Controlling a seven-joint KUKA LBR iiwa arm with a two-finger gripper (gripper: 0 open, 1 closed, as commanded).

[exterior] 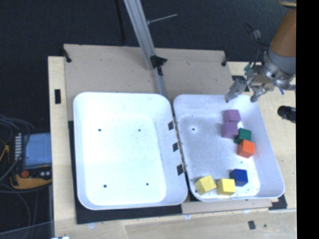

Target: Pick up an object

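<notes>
White plastic forms both shallow bins, side by side on the bench (57, 83). Of the two, the left bin (79, 133) shows a bare floor with a few small dark dots. On the right bin (199, 108), all the objects sit along its 3 o'clock side and its 6 o'clock rim.

Toward 1 o'clock in that bin, two purple blocks (230, 123) stand touching, one just above the other in the view. Just beside them toward 4 o'clock is a small green block (244, 135), and touching that at its 6 o'clock side is an orange block (246, 148). Further toward 6 o'clock, well apart from the orange one, is a blue block (239, 176). Two yellow blocks lie by the near rim: one yellow block (205, 184) at about 7 o'clock from the blue, turned at a slant, and a second yellow block (226, 186) just beside it, close against the blue block.

All of them are small, matt, roughly cube-shaped pieces in plain solid colours.

At 1 o'clock over the right bin's far rim, the gripper (242, 94) hangs with its two fingers spread apart and nothing between them. It is near the purple blocks but apart from them. Above it the arm (285, 39) shows its orange band.
</notes>
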